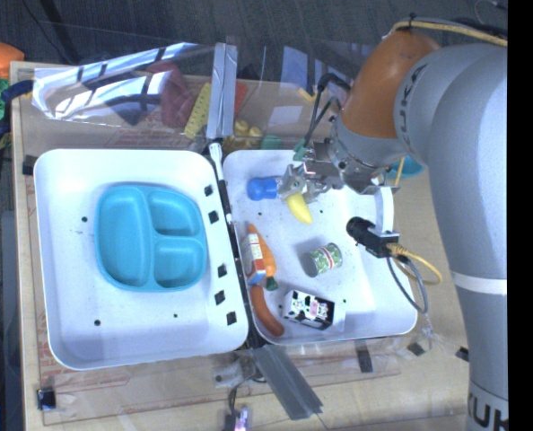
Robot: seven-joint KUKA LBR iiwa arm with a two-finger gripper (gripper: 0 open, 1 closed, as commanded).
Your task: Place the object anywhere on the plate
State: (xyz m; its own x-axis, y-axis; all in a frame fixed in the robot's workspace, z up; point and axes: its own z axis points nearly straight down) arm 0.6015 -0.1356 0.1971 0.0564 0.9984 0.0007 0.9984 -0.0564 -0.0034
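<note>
- We see the arm reaching over the right bin; the blue plate lies in the left bin.
- We cannot tell the state of the end effector, which hovers just above the banana.
- We judge the banana light, smooth, a little slippery; best taken across its middle.
- Labels on the can and small box are too small to read.

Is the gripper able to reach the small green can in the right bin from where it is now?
Probably yes. The green can lies apart from the other items, with nothing over it, and the gripper hangs above the yellow banana in the same right bin.
</note>
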